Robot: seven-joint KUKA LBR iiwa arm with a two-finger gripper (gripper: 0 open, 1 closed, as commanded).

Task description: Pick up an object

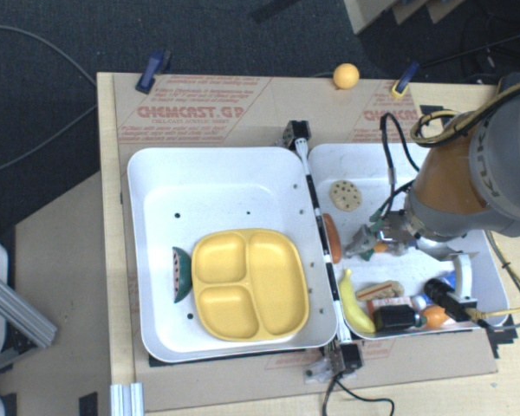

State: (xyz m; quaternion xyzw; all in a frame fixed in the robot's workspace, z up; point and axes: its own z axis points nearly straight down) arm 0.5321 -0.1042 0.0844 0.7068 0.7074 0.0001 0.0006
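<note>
Gripper (pixel 367 243) low over the right bin (pixel 364 156), near its middle, at the end of the grey arm (pixel 468 189) that comes in from the right. Points toward the divider between the two bins. Jaw state: cannot tell, too small and too shadowed to read as wide, narrow or clamped. Small orange bit (pixel 381 249) right against the gripper's underside; cannot tell whether touching or merely behind.

Candidates for picking, all in the right bin:
- Sausage (pixel 331 237), reddish, lengthwise along the bin's left wall, just left of the gripper and apart from it.
- Cookie (pixel 346 195), round and speckled, flat on the floor toward the far side, beyond the gripper.
- Banana (pixel 355 306), curved along the left wall at the near corner.
- Brown-and-white piece (pixel 383 290), just right of the banana's upper half.
- Black block (pixel 397 319), against the near wall, just beside the banana's lower end.
- Orange round thing (pixel 437 317), farther right along the same wall.

Left bin (pixel 156 180): yellow plate (pixel 250 282) with three compartments, in the near half; watermelon slice (pixel 180 276) tucked against the plate's left edge.

Beyond the bins, on the printed cardboard sheet (pixel 199 111): orange ball (pixel 347 75) and a blue clip (pixel 152 71) at the far-left corner.
</note>
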